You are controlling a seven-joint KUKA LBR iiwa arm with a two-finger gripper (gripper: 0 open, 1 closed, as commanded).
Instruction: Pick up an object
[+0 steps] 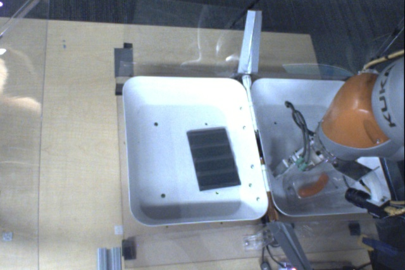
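A dark ridged rectangular pad [213, 159] lies flat in the middle of the left bin [136, 136]. In the right bin [278, 104], a small orange-red oblong object [312, 187] rests near the front wall, with something clear and glassy around it. My gripper [297, 164] hangs low in the right bin, just above and left of the orange-red object. The grey wrist and the orange band [354, 116] cover much of that bin's right side. A black cable [296, 117] loops off the wrist.
A metal post [249, 41] stands at the back, where the two bins meet. Clear plastic sheeting lies on the wooden bench [69, 136] behind and to the left of the bins. Clamps and cables sit by the front right edge.
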